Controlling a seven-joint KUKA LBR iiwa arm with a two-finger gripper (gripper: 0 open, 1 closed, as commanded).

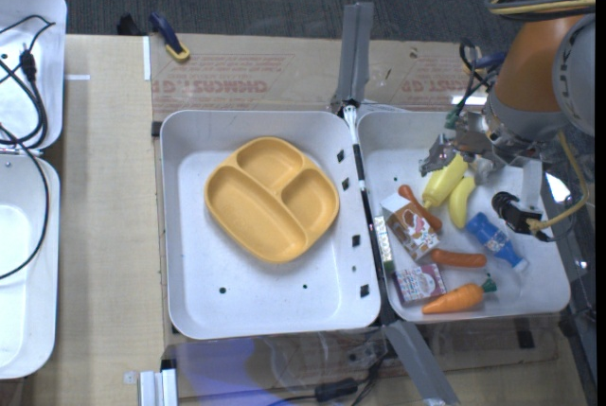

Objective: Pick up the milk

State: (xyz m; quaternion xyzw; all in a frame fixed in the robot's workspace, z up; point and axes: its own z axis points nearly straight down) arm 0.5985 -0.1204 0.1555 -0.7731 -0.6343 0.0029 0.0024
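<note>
Leftmost, the yellow plate (273, 198) sits apart in its own bin. Next bin over, the milk carton (414, 231) lies tilted between sausages, bananas (453, 186) just beside. Gripper (461, 146) hovers over those bananas; jaw state cannot be determined. Recommended: shift left, descend squarely across the carton.

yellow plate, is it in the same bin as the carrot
No, the yellow plate lies in the left bin, while the carrot lies in the right bin among the other food items.
</note>
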